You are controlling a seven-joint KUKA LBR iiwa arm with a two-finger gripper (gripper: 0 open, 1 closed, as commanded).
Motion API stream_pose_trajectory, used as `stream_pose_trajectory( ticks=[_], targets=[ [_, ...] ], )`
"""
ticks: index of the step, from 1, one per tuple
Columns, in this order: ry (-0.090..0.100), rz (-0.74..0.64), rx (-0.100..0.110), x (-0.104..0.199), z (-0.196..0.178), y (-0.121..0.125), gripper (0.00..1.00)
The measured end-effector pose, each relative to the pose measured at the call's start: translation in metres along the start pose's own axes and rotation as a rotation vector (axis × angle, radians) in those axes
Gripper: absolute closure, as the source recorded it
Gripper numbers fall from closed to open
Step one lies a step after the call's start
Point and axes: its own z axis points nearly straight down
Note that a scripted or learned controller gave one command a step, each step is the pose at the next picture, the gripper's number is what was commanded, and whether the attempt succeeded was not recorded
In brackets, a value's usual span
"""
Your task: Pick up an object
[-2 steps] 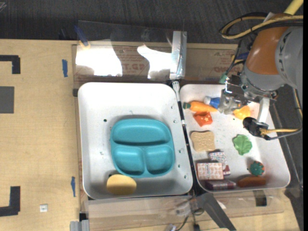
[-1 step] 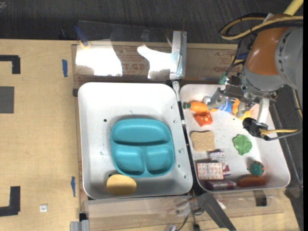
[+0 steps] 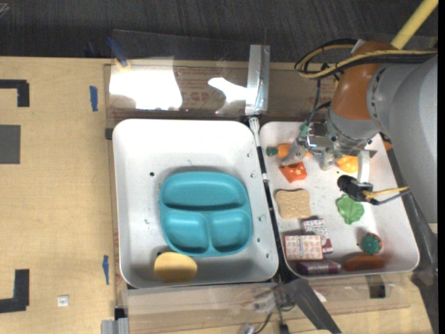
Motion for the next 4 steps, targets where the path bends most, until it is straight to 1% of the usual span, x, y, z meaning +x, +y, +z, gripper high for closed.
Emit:
stream_pose_trajectory(
  ticks=[1, 2, 3, 4],
  targets=[
    [-0.001, -0.002, -0.006, 0.001, -0.013, 0.002, 1.00],
    [-0.001, 0.079, -0.020, 0.049, -0.104, 0.018, 1.00],
    [-0.003, 0.081, -0.011, 0.047, -0.099, 0.016, 0.00],
    [-0.003, 0.082, -0.011, 0.047, -0.099, 0.016, 0.00]
  ],
)
